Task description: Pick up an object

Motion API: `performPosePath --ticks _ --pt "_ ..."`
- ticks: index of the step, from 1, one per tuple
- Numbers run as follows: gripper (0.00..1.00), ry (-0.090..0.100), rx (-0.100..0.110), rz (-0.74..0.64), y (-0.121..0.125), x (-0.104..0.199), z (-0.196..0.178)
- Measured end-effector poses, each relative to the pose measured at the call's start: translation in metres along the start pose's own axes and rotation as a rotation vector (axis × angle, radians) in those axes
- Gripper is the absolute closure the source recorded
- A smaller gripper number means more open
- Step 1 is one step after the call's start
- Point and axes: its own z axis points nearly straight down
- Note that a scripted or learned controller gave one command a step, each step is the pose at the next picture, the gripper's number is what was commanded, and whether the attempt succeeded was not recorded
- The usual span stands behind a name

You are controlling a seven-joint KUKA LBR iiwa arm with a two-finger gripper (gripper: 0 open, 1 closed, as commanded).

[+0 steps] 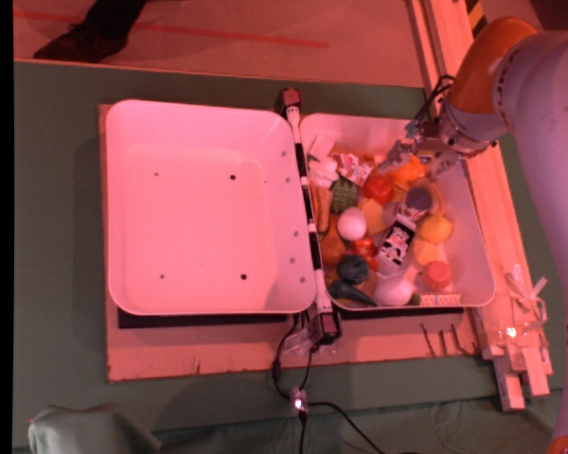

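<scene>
The right bin (478, 253) holds several toy foods. Among them are a white ball (352, 223), a red tomato (378, 188), a green pineapple-like piece (344, 195), a cow-patterned carton (394, 244), a yellow lemon (435, 228) and a white bulb (394, 291). My gripper (415, 162) is low over the bin's far right part. It sits right at an orange piece (409, 171), just above a grey round piece (418, 200). The wrist hides how the gripper meets the orange piece.
The left bin (208, 206) lies beside the right one, with a black-and-white striped bar (309, 216) between them. Cables (298, 348) trail off the front edge. A wooden beam (450, 55) runs along the right. A person's legs (123, 8) stand at the far left.
</scene>
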Motion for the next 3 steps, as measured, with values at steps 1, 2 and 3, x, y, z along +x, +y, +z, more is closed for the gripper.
performPosePath --ticks 1,2,3 --pt "1.0 -0.002 -0.003 0.003 0.001 -0.001 -0.011" --pt "1.0 0.001 0.004 0.001 0.0 -0.008 -0.06" --pt "1.0 0.001 0.001 0.0 -0.001 -0.007 -0.127"
